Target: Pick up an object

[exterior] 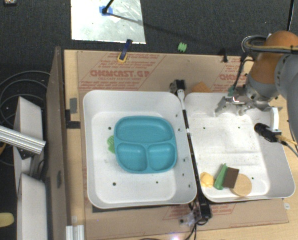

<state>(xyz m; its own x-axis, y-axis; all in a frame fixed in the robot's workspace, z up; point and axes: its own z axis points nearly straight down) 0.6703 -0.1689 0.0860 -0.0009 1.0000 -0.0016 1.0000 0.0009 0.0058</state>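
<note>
Grey metal end effector [232, 104] is hovering over the right shallow white bin's [239, 134] far end, grip state unclear. Green stick [220, 177], brown block [231, 177], tan disc [242, 185] are lying together near its front edge.

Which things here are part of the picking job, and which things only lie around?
Job:
- claw, above the right bin
- green block, brown block, tan disc and yellow piece, clustered at the right bin's near edge

Lying about:
- blue tray in the left bin
- green piece at the tray's left edge
- cables on the floor
</note>
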